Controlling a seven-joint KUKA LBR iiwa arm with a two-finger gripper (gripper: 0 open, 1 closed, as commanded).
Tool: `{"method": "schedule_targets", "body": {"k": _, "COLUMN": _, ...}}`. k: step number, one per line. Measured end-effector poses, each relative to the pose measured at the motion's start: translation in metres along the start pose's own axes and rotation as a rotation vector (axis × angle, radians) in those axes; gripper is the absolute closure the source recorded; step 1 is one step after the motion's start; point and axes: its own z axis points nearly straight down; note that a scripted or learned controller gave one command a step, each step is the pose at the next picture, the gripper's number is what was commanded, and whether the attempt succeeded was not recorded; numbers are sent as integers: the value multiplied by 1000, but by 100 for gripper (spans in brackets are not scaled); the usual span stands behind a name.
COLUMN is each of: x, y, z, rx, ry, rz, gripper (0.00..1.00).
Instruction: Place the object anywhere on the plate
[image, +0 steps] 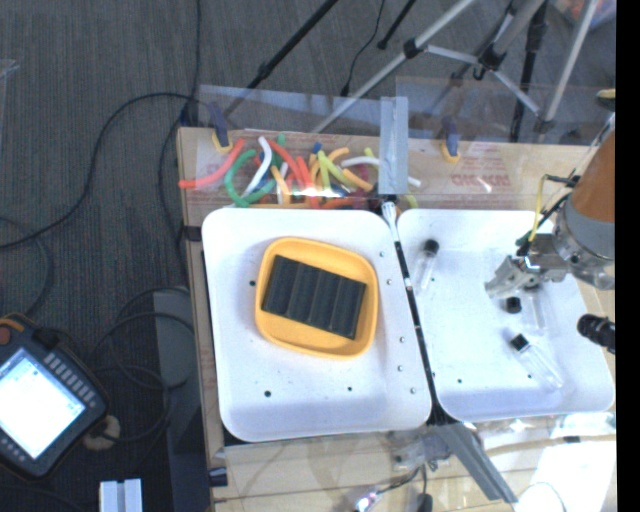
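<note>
A dark ridged rectangular block (313, 295) lies flat on the yellow rounded-square plate (272, 335), covering most of the plate's middle and tilted a little against its edges. The plate sits in the left shallow white bin (300, 400), toward that bin's far half, apart from all of its walls.

Taking the plate as the landmark: to its right, past the dark seam where the two bins meet, is the right shallow white bin (470, 385). In that bin, nearest the plate, lies a small clear tube with a black cap (427, 256), close to the seam. Further right of the plate, a second clear tube with a black end (532, 359) lies slantwise near the bin's front right part.

The tool (517, 282) hangs over the right bin, well apart from the plate and to its right, at about the height of the plate's far edge in the view. Whether it is open or closed I cannot tell, as the parts blur together there; nothing can be made out held in it. The grey arm with its orange band (600, 190) rises from the tool toward the right edge.

Beyond the plate, along the far edge of the wooden desk (197, 190), lies a tangle of coloured flexible tubes (285, 172). Left of the plate, on the dark floor, a handheld control pendant with a lit screen (35, 405) rests among black cables.
</note>
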Motion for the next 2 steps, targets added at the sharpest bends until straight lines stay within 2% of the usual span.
{"method": "schedule_targets", "body": {"k": 1, "x": 73, "y": -28, "z": 26, "rx": 1, "ry": 5, "rz": -23, "gripper": 100}}
{"method": "schedule_targets", "body": {"k": 2, "x": 141, "y": -67, "z": -15, "rx": 1, "ry": 5, "rz": -43, "gripper": 100}}
